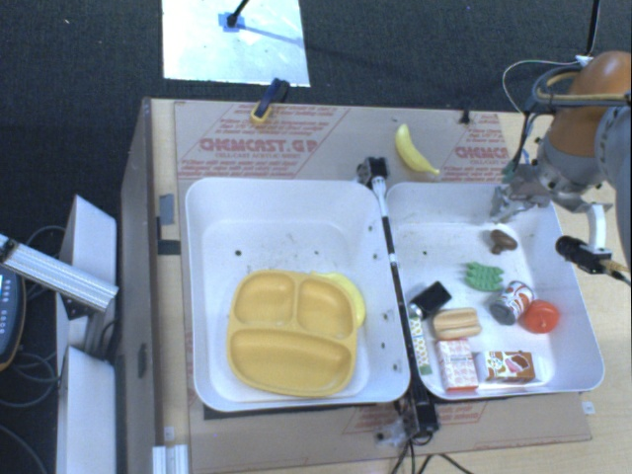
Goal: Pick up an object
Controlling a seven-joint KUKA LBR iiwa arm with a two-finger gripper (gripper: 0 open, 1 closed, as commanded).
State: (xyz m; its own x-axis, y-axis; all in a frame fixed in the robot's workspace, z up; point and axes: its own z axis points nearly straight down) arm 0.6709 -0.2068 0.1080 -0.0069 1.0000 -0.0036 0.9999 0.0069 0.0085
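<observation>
Gripper (513, 200) hangs over the far right corner of the right bin (583, 349), at the end of the grey arm (583, 136) with its orange band, which comes in from the right. Whether the fingers are open or closed cannot be told; nothing is seen held between them. Just below and in front of the gripper, on the bin floor near the far edge, lies a small brown lump (504, 239), close to the fingertips but apart from them.

Further toward the near edge the things crowd together: a green toy (484, 276) at mid-bin, a small can (510, 301) touching a red round piece (540, 315) by the right wall, a black block (430, 296) against the left wall, and a hot dog bun (455, 322) just beside it. Along the near edge sit a pink-and-white box (456, 364) and a brown-and-white carton (510, 366), side by side, with a green-spotted strip (420, 344) lying along the left wall.

The far left part of the right bin's floor is bare, giving open room between the lump and the divider. A yellow banana (415, 153) lies outside on the bench (296, 136), beyond the bin's far edge. The left bin (286, 210) holds a yellow divided plate (293, 332) toward its near edge, with its far half bare
</observation>
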